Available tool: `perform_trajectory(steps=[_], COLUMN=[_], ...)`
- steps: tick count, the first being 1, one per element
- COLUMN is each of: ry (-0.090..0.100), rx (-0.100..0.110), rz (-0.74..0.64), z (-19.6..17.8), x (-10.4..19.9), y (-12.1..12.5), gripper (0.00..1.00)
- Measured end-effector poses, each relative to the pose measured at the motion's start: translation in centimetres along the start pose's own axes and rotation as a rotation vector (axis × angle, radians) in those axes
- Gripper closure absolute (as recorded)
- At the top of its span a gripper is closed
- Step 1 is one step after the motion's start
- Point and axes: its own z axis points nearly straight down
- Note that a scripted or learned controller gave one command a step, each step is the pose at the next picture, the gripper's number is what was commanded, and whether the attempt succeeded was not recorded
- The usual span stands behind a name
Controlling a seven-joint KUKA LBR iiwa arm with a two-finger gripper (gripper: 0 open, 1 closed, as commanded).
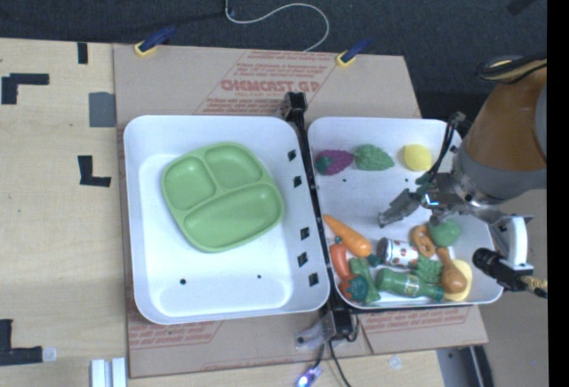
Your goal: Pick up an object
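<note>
the gripper (400, 208) hangs at right of centre over the right bin (373, 132), its fingers spread apart and holding nothing. just below-left lies the carrot (348, 236), long axis running upper-left to lower-right.

Arm (502, 141) over right bin (373, 129); green plate (222, 195) in left bin (142, 198).

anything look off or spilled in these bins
Nothing is spilled or damaged. The toy foods are crowded into the right bin, heaped toward its near edge, with the carrot lying askew. The green divided plate sits slightly turned in the left bin.
</note>
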Motion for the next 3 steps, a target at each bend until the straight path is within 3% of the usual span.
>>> perform_trajectory(steps=[1,2,3], ry=[0.0,0.0,0.001], rx=[-0.01,0.0,-0.011], rz=[-0.006,-0.003,-0.008], z=[-10.6,-11.0,-19.4], x=[4.8,4.6,11.1], y=[-1.9,-2.0,-1.9], gripper=[0.0,1.0,1.0])
